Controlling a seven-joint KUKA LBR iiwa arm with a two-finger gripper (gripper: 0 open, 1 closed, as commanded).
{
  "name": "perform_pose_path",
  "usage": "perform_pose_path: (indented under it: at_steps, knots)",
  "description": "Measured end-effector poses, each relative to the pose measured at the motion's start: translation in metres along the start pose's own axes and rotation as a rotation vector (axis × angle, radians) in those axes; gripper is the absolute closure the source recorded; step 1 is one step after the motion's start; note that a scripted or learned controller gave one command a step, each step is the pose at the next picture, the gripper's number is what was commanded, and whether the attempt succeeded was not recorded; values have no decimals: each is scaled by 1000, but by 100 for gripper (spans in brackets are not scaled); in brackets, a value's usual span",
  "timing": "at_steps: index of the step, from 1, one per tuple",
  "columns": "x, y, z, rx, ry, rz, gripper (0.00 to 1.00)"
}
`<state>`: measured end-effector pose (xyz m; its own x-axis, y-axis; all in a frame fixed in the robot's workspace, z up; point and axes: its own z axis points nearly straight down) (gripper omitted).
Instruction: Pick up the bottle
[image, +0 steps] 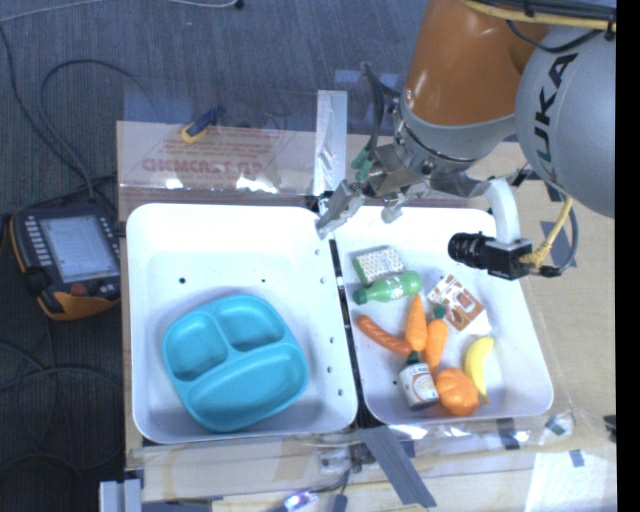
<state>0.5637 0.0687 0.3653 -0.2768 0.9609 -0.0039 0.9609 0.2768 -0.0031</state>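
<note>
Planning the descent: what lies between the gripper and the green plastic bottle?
In the camera view, a small checkered box lies between the gripper and the green plastic bottle.

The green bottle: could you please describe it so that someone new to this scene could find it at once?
Look in the right white bin, the one crowded with toy food. Near its left wall lies the green bottle on its side, just below a small checked box and above the carrots. It is the one green item there, with a white cap.

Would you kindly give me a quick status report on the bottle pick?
Gripper open, above the bins' far edge, holding nothing. Green bottle lying in right bin, untouched. Small box touching it behind; carrots just in front.
</note>
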Motion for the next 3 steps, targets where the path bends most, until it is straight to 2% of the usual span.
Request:
perform_pose_path:
  at_steps: [1,2,3]
  knots:
    - [85,-27,-32,0,2,35,0]
    - [112,-42,38,5,0,683,0]
    - [138,-43,41,6,0,737,0]
